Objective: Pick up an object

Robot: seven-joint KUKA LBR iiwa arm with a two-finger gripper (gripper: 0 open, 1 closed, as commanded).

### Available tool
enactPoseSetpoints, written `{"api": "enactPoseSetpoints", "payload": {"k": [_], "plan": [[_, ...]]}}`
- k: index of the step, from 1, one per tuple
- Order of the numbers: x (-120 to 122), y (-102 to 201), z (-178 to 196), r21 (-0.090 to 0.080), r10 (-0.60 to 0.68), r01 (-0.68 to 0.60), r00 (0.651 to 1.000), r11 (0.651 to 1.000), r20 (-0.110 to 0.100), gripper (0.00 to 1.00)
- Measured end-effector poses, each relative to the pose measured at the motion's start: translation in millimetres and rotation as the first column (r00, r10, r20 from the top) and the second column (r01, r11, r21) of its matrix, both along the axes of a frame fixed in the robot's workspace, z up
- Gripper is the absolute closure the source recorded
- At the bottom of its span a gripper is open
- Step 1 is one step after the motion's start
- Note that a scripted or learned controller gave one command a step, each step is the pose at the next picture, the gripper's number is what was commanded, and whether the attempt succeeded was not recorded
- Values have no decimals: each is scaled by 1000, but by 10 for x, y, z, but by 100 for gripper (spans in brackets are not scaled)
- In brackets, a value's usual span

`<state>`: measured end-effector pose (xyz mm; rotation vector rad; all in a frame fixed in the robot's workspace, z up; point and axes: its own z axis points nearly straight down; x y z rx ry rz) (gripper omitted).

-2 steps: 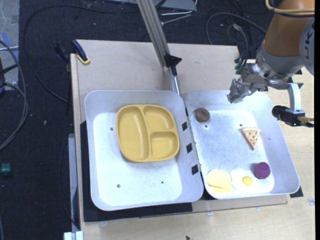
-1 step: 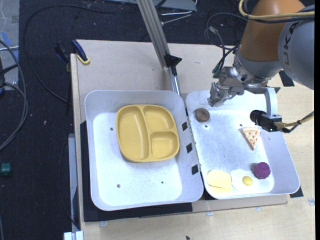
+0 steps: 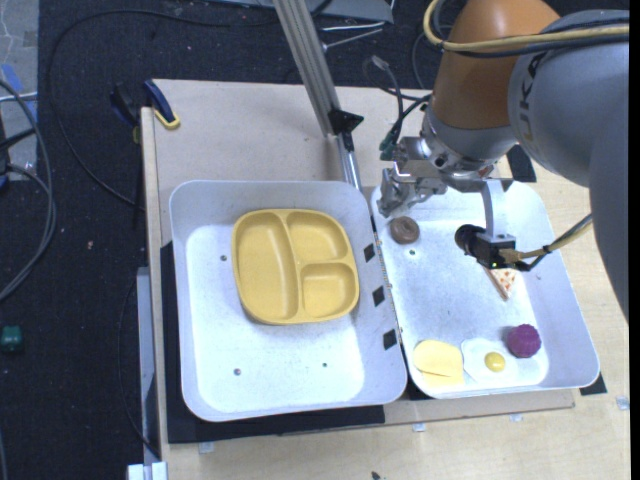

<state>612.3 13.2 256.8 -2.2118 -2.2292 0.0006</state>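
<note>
Brown round piece [image 3: 404, 230] lies in your right bin [image 3: 560, 298], upper-left corner, directly beneath the tool [image 3: 398, 190]; you cannot tell the tool's opening or any hold.

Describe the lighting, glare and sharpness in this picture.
Camera view: even overhead light; the white bins look bright but keep their speckle; a soft highlight sits on the orange band; faint shadows beside the yellow tray; the pincer area is slightly soft; floor dark.
</note>
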Motion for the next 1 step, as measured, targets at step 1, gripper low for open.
{"api": "enactPoseSetpoints", "payload": {"k": [1], "plan": [[-56, 556, -171, 1, 0, 0, 1000, 1000, -2, 100]]}}
